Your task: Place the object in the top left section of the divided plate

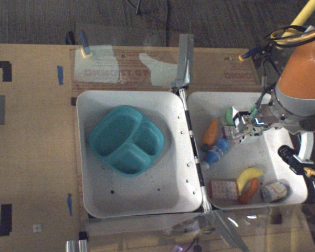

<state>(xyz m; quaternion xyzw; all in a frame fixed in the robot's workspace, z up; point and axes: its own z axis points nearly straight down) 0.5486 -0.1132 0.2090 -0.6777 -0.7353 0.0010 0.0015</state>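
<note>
tool (243,130) hovers low in right bin (262,100); jaw state cannot be told. carrot (210,132) lies just left of it, apart. judged light, stiff, smooth; grip across its middle. divided plate (126,139) sits in left bin.

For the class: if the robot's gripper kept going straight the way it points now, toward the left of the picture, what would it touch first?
Probably the small blue bottle or the orange carrot, both just left of the gripper in the right bin. Depth is unclear from above.
</note>
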